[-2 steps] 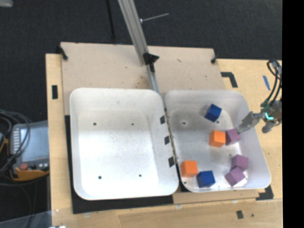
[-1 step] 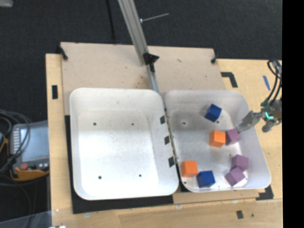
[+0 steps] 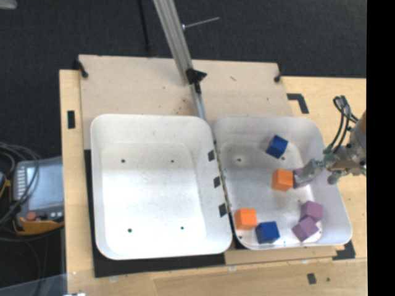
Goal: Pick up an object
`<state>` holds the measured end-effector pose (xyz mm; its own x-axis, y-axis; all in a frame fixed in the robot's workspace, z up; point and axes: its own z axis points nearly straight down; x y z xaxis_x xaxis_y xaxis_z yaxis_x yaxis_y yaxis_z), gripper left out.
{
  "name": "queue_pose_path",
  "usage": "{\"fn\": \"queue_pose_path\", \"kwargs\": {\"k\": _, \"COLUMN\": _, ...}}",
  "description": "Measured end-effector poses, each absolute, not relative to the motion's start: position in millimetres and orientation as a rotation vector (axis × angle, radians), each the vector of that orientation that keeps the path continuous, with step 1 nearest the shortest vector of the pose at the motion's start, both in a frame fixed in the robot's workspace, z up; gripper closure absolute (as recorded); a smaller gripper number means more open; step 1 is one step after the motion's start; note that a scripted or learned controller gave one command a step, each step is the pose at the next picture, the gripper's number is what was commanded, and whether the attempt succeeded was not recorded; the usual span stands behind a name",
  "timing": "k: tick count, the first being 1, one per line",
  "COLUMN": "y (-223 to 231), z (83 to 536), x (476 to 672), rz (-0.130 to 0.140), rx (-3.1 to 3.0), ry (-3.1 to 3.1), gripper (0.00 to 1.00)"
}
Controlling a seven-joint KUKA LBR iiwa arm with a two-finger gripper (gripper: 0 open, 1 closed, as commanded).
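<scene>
While square to bin wall [image 3: 321, 142], orange cube [image 3: 282, 180] beside jaws.

The arm is reaching in from the three o'clock edge of the view, its wrist lying low and nearly level. The gripper [image 3: 307, 172] is pointing toward nine o'clock, with cables looping up behind the wrist toward one o'clock.

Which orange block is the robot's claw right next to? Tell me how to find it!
Look in the right-hand white bin. Near its middle, toward the right wall, sits an orange cube, right beside the gripper. The other orange cube sits lower, by the divider next to a blue cube.
</scene>
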<state>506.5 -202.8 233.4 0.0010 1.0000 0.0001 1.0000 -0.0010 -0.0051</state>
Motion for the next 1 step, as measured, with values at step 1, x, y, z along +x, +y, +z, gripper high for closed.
{"fn": "queue_pose_path", "kwargs": {"k": 1, "y": -204.2, "z": 191.1, "x": 507.8, "rz": 0.005, "rx": -2.223, "ry": -2.218, "gripper": 0.00}}
